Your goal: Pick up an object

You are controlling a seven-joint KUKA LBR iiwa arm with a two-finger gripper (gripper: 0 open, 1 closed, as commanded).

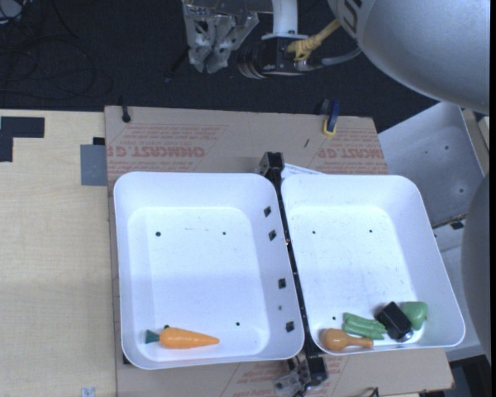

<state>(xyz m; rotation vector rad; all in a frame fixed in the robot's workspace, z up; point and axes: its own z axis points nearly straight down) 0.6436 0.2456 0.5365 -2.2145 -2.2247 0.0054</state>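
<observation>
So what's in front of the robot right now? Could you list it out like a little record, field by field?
left bin: one carrot, near the front edge
right bin: pile in the front right corner
pile: green pod, black block, green piece, tan pear-like piece
gripper: raised, behind the bins, above the left one's far side
held: nothing seen between its fingers
arm: comes in from the upper right
</observation>
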